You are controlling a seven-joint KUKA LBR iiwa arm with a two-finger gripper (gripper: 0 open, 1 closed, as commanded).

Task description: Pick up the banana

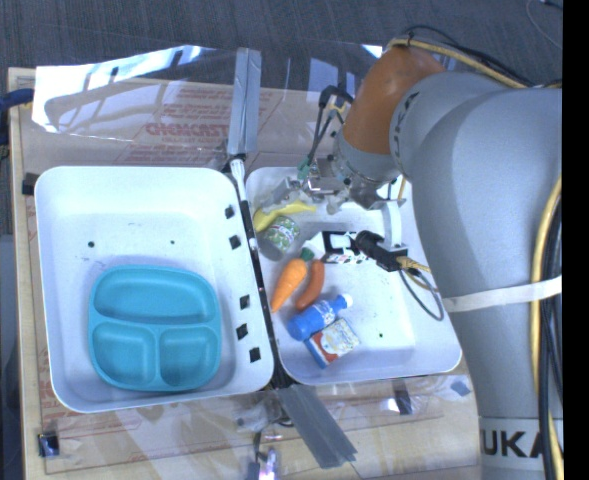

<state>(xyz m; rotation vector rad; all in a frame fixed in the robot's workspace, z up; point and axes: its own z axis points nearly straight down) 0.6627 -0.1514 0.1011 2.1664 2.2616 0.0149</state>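
Observation:
The yellow banana (280,212) lies near the back left corner of the right bin (429,340), against a small clear jar with a green label (281,234). My gripper (324,190) hangs low over the back of that bin, right at the banana's right end. The wrist and cables hide its tips. The banana rests on the bin floor, and I cannot see whether the gripper touches it.
Two orange carrots (300,280), a blue bottle (318,317) and a red and white packet (334,341) lie in the right bin's middle and front. A teal divided plate (156,326) sits in the left bin (64,208). The grey arm covers the right side.

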